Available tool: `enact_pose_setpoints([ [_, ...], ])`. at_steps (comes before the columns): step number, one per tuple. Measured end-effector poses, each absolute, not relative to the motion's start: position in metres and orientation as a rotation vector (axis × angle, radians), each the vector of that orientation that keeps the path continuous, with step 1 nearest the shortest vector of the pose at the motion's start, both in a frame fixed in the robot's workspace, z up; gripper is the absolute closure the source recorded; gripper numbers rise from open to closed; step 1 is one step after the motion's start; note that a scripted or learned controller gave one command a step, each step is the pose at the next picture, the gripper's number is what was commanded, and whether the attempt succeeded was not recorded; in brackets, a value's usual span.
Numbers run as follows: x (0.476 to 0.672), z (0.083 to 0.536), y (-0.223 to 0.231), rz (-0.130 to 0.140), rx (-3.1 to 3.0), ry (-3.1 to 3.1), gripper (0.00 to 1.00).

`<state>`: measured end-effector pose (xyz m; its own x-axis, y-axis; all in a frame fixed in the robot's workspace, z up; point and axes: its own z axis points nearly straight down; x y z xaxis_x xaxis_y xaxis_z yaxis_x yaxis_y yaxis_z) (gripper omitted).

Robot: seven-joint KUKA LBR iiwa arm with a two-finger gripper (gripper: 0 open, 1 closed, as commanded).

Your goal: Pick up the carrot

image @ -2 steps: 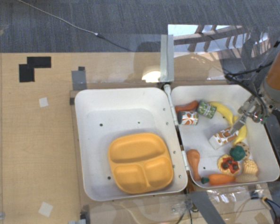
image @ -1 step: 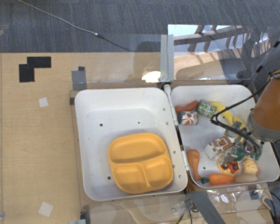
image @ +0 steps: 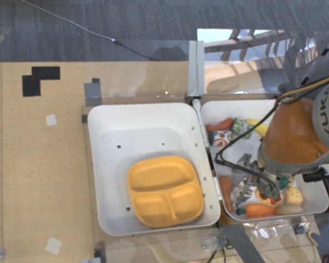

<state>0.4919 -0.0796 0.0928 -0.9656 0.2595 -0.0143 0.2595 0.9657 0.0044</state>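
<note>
The carrot (image: 259, 210), orange with a green stub at its left end, lies along the front wall of the right bin (image: 324, 202). My gripper (image: 256, 188) hangs low in that bin just behind and above the carrot, amid a clutter of toy food. The grey wrist with its orange band (image: 290, 134) covers much of the bin's middle and right. From this angle I cannot see whether anything is between the gripper's parts.
A yellow divided plate (image: 165, 190) lies in the left bin (image: 109, 137). The right bin also holds a red piece (image: 222, 124), a green item (image: 240, 127), a yellow banana (image: 259, 129), a corn cob (image: 292, 195), a beige lump (image: 291, 209) and an orange-red piece (image: 226, 188).
</note>
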Motion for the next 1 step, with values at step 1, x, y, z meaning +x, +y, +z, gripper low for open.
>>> enact_pose_setpoints([
  [1, 0.4941, 0.1041, -0.0808, 0.004, 0.409, 3.095, 1.0],
])
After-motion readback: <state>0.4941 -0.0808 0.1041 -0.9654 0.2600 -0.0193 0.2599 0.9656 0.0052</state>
